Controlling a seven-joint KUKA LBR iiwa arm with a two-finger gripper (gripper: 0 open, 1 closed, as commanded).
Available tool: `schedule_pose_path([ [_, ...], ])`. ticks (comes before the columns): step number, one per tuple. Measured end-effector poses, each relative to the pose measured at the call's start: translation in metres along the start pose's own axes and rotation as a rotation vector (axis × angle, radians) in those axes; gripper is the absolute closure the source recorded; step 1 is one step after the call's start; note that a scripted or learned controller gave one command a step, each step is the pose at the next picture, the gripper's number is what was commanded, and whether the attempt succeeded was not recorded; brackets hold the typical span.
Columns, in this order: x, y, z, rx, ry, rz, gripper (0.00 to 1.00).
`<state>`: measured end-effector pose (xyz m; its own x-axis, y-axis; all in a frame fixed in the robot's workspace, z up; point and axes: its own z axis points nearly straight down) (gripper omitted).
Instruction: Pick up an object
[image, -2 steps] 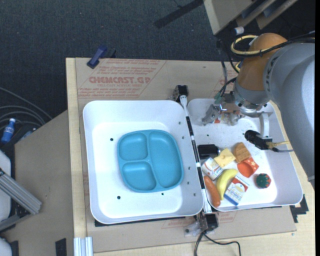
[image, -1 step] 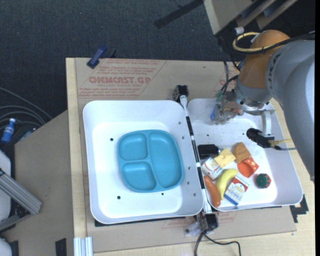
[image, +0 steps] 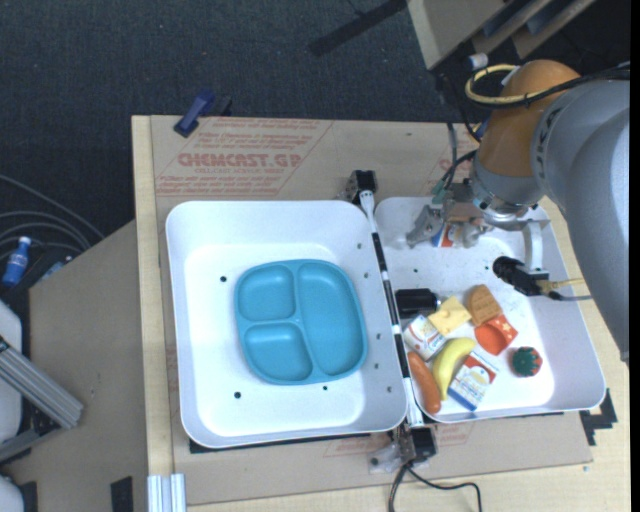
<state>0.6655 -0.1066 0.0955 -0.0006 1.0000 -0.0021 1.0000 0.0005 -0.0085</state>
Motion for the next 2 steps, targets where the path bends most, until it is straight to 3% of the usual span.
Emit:
schedule_pose_path([
  [1, 0.0001, 0.0006, -0.0106, -0.003, -0.001, -0.001, 1.0],
  [2, 0.0002, 0.0005, -0.0103, -0.002, -0.001, -0.001, 0.0],
])
